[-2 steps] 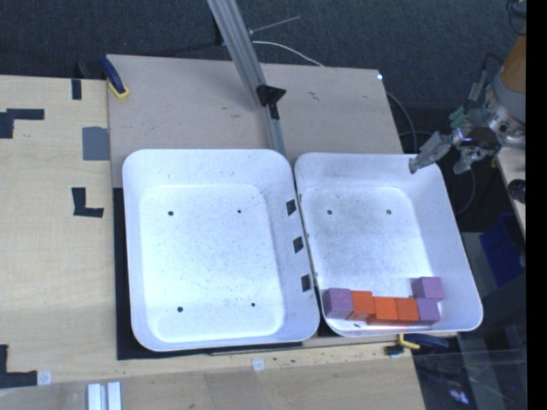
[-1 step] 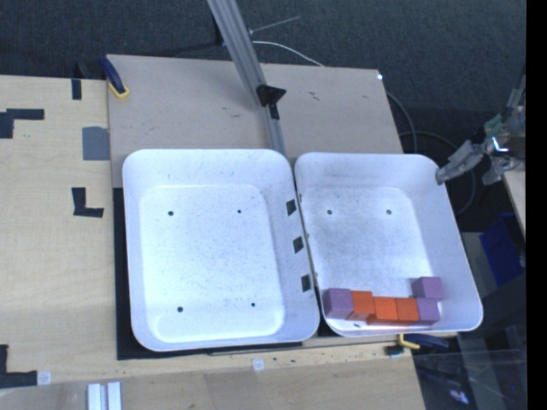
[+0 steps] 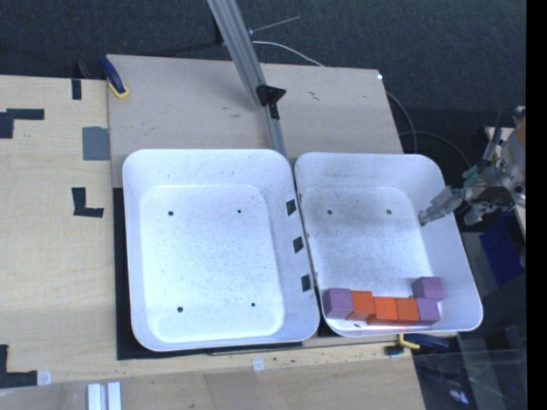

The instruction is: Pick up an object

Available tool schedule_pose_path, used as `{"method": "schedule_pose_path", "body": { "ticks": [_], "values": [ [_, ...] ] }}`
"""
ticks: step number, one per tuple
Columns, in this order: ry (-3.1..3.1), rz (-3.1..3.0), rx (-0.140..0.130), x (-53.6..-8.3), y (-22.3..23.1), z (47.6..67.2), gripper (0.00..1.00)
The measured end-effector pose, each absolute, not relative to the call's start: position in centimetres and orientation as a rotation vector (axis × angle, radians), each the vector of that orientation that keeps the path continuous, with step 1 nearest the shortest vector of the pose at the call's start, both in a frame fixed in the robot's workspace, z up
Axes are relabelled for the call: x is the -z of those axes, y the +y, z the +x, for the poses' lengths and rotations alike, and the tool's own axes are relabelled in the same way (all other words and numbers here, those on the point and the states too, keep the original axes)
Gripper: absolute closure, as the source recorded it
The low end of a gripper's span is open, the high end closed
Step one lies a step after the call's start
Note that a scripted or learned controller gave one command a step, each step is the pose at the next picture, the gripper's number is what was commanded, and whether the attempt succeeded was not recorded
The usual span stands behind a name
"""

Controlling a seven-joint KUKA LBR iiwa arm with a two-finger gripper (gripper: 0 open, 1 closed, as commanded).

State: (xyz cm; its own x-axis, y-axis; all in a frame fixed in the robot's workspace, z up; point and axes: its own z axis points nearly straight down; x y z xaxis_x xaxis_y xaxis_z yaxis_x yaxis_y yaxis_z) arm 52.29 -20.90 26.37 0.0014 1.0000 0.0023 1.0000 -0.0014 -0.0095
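**Blocks in right bin, arm at its edge**

Two white bins on table. Right bin [image 3: 376, 186] holds three purple blocks [image 3: 338, 301] and two orange blocks [image 3: 385, 307] (all along its near wall). End effector [image 3: 438, 207] at the bin's right rim, open/closed: cannot tell.

purple blocks [image 3: 340, 301], orange blocks [image 3: 385, 308], white bins [image 3: 137, 178]

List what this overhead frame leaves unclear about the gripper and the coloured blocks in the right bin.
- Two-finger gripper, camera view: small and blurred at the right white bin's rim; open or shut cannot be told.
- Grey arm, camera view: cut off by the right edge.
- Purple and orange blocks, camera view: packed tight along the bin's near wall; exact count and whether any are stacked is unclear.
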Motion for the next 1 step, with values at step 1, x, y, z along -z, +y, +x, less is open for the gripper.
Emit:
{"method": "schedule_pose_path", "body": {
  "ticks": [1],
  "values": [
    [-2.229, -2.220, 0.003, -29.79, -20.85, 56.99, 0.00]
  ]
}}
